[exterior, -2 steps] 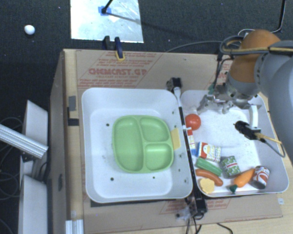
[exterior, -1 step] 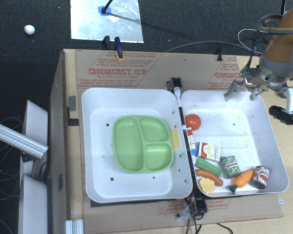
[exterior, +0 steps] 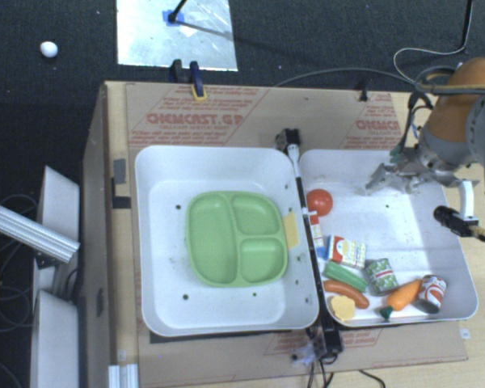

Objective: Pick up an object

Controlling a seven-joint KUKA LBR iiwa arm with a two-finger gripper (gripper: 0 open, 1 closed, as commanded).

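My gripper [exterior: 394, 181] hangs over the back of the right bin [exterior: 404, 225], fingers spread and nothing between them. It is open. A red tomato [exterior: 319, 201] lies to its left near the divider. Toward the front of that bin lie a white and red carton [exterior: 347, 251], a green cucumber [exterior: 345, 276], a small green carton [exterior: 381, 275], a sausage [exterior: 346, 292], a carrot [exterior: 404, 295] and a can [exterior: 431, 292]. All of them sit well in front of the gripper, apart from it.
The left bin [exterior: 166, 217] holds a green divided plate [exterior: 234, 238], with a yellow piece [exterior: 291, 230] at its right edge. A black part of the arm [exterior: 455, 219] juts over the right bin's right rim. Cables run behind the bench.
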